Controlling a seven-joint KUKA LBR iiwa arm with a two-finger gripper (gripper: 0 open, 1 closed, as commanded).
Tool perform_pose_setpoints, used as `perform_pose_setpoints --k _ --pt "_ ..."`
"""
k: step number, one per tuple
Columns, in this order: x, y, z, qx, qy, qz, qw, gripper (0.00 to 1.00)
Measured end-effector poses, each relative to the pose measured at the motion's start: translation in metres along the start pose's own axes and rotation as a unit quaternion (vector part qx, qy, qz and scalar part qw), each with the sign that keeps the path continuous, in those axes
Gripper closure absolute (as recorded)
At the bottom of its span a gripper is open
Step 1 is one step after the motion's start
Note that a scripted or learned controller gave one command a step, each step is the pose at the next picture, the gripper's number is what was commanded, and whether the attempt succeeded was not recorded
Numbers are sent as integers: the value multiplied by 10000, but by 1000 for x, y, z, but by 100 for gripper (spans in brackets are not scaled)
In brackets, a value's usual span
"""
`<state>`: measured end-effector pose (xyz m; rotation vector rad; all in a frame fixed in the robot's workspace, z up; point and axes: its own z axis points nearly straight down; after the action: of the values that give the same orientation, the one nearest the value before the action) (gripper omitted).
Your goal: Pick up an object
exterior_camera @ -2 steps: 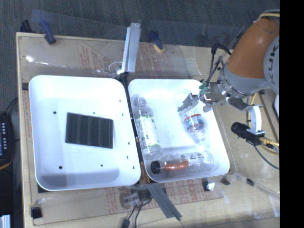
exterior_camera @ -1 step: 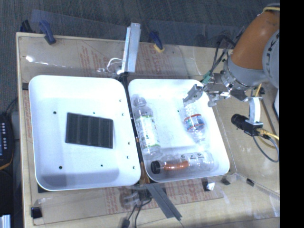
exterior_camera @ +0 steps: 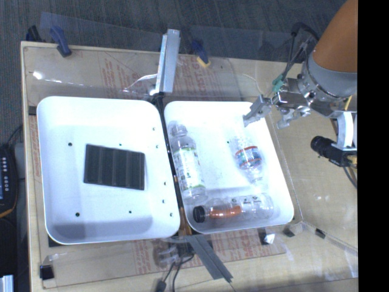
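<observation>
A grey robot arm's gripper (exterior_camera: 267,111) hovers over the right bin's (exterior_camera: 281,163) upper right rim, fingers spread and holding nothing. Three clear plastic bottles lie in that bin: one along the left wall (exterior_camera: 186,160), a small one (exterior_camera: 249,158) near the gripper, one along the bottom wall (exterior_camera: 234,209). They look light, smooth and likely slippery; gripping across the body seems safest. The left bin (exterior_camera: 55,163) holds a dark ridged panel (exterior_camera: 115,166).

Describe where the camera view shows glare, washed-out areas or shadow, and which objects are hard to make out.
In the camera view, the left bin is bleached near its upper rim and shadowed grey along its lower wall; the clear bottles in the right bin blend into the white; the black ridged pad stands out sharply.
</observation>
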<state>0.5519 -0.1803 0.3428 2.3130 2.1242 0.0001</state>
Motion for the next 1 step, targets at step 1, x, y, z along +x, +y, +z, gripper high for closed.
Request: perform_pose_setpoints --k 1 --pt "-26 10 104 28 3 -611 9981 0"
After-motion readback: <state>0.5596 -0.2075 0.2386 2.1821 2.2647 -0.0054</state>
